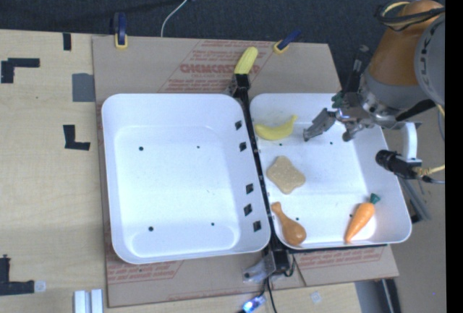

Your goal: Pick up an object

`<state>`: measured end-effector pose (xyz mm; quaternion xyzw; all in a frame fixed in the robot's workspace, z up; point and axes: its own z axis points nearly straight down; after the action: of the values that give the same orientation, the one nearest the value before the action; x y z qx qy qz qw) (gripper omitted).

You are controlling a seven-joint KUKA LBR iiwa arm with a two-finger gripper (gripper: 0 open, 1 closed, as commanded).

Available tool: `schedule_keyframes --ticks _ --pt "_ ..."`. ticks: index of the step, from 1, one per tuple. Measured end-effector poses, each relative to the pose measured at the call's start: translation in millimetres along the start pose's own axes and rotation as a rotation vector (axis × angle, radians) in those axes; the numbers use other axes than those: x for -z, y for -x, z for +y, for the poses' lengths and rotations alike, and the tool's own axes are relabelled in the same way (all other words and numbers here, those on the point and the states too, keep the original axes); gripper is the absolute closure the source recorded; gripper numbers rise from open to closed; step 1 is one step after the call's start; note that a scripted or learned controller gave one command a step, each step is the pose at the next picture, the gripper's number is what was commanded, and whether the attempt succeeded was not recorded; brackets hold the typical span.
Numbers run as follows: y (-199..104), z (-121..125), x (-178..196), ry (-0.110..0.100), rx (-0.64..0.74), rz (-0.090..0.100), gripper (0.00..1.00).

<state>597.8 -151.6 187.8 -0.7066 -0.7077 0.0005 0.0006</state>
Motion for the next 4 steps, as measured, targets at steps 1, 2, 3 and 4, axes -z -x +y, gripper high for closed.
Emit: schedule_keyframes --ticks 1,2,3,4 --pt "-35.3 -20.8 122.8 0.014 0.004 -0.001 0.0" --pt "-37.7 -9.4 311.7 0.021 0.002 -0.004 0.0" --pt "-106.6 73.1 334.9 0.006 0.007 0.0 0.0" --pt "-102.1 70.6 344.8 0.002 0.001 -0.004 1.0"
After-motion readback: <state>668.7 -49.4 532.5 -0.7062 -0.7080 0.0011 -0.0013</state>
